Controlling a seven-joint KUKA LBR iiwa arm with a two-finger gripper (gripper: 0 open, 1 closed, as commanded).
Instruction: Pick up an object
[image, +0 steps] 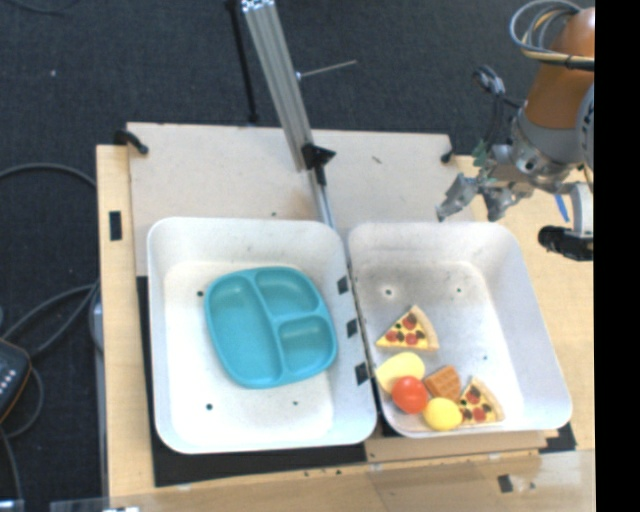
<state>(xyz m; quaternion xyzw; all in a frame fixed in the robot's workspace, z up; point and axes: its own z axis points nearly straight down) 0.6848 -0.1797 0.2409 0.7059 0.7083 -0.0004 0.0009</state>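
Note:
My gripper (472, 204) hangs above the far rim of the right bin (520, 260), open, with nothing between its fingers. Down in that bin's near half lie a pizza slice (409, 331), a pale yellow piece (397, 367), a red tomato (408, 393), a small brown cracker-like piece (443, 381), a yellow lemon (443, 413) and a second pizza slice (480, 401). All of them sit well below and nearer the camera than the gripper.
The left bin (170, 300) holds a blue divided plate (270, 325). A slanted metal post (285, 85) rises from between the bins at the back. The bench's far board (220, 165) lies behind the bins.

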